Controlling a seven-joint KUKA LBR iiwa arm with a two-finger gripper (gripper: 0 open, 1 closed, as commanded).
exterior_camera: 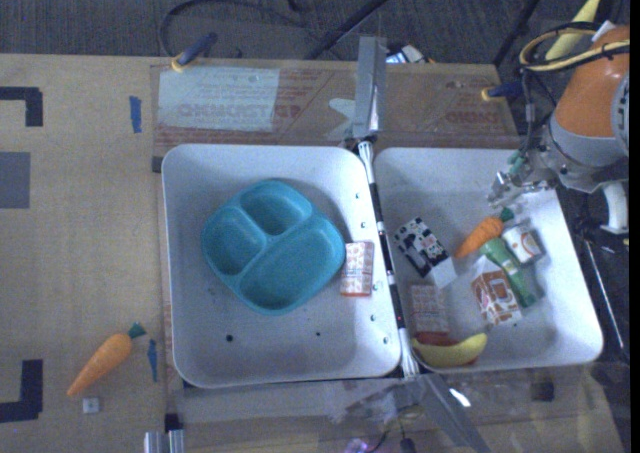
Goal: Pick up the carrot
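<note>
Camera view coverage runs from the bench at left, where an orange toy carrot with a green top (pixel 100 362) is laid outside the bins. A teal sectioned plastic plate (pixel 273 244) is seated in the left white bin (pixel 190 176). A second orange carrot (pixel 481 235) is located in the right white bin (pixel 440 166), beside a black-and-white carton (pixel 420 246) and above a yellow banana (pixel 450 349). The gripper (pixel 512 187) is positioned just above this carrot; its opening cannot be determined.
</note>
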